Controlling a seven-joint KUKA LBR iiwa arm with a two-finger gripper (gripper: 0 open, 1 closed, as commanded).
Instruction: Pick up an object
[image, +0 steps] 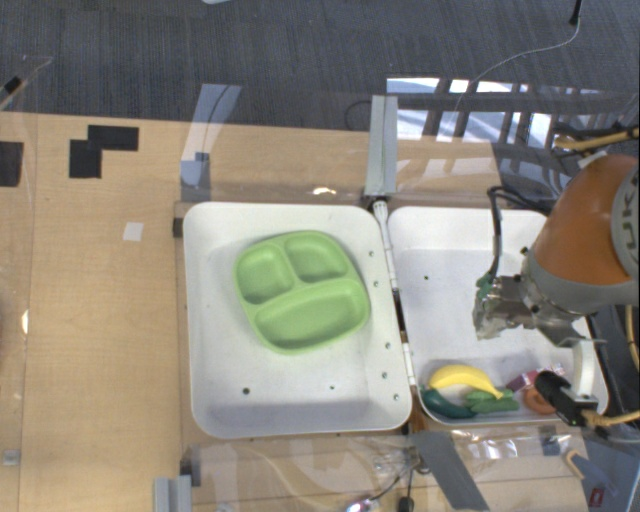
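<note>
One green divided plate sits in the left bin; in the right bin, one yellow banana, one green vegetable and small reddish bits crowd the near edge; the gripper hangs just above them, holding nothing.

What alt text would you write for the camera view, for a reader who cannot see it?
A grey arm with an orange band holds its tool above the right white bin, whose near edge holds a yellow banana and green toy food. The left white bin holds a green divided plastic plate.
</note>
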